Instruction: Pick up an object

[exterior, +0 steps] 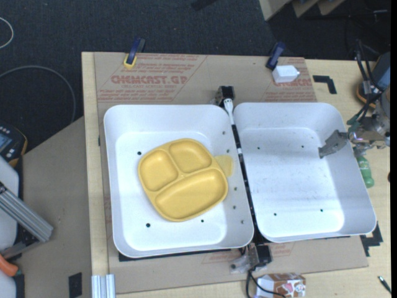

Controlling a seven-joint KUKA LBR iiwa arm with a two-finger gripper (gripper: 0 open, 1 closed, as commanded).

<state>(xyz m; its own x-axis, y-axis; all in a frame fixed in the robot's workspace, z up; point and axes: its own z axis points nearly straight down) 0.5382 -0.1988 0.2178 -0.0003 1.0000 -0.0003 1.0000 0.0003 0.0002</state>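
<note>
A divided plate (pixel 183 179) lies in the left bin (pixel 118 166).

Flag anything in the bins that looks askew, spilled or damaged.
Nothing looks spilled or damaged. The yellow divided plate lies flat but turned at an angle to the left bin's walls. The gripper is at the right bin's right edge.

This looks like a robotics lab or test bench. Two white bins (pixel 291 228) sit on a board (pixel 186 73) held by clamps (pixel 133 53), above dark carpet (pixel 56 23), with loose cables (pixel 18 73) and metal framing (pixel 25 213) alongside.
</note>
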